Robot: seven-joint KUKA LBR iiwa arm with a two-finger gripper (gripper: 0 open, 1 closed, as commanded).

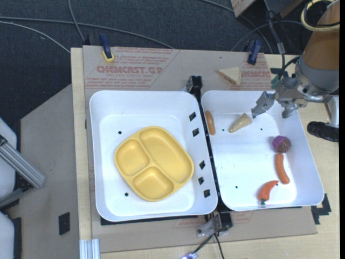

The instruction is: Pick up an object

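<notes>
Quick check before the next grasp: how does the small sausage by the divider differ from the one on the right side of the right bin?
The pale tan sausage by the divider is shorter and lighter than the orange-red sausage near the right wall. The tan one lies alone and straight up the bin; the orange-red one tilts slightly, between a purple round piece and a red chili pepper. Both lie flat in the right white bin.

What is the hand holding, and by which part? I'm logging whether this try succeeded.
Nothing. The hand hangs over the right bin's far edge, with nothing between its fingers; the wedge lies apart on the bin floor.
</notes>
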